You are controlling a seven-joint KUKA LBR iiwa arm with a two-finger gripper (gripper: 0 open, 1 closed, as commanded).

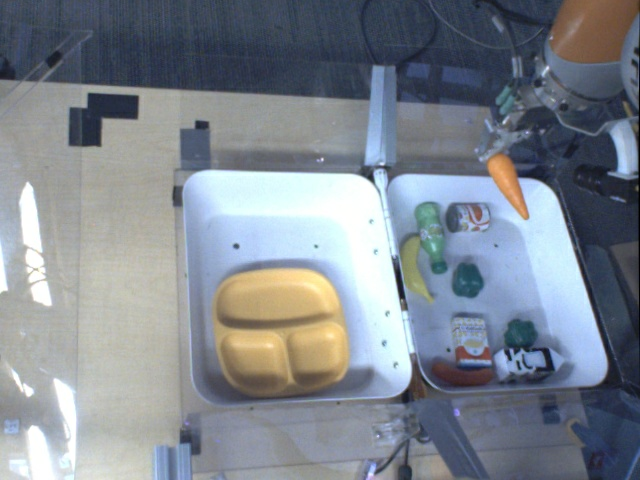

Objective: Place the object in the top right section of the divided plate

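An orange plastic carrot (508, 184) is gripped by its top between the gripper (497, 149) fingers (hanging clear above the right bin (575, 268)), ready for carrying to the yellow divided plate (282, 329).

One fixed camera looks down at a slant from above the bench (120, 268); both bins (200, 228) in frame.

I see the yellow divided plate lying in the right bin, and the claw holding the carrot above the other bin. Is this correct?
Not quite. The camera view shows the yellow divided plate lying in the left bin, not the right one. The rest holds: the claw has the carrot hanging from its tip, over the far edge of the other bin, the right bin.
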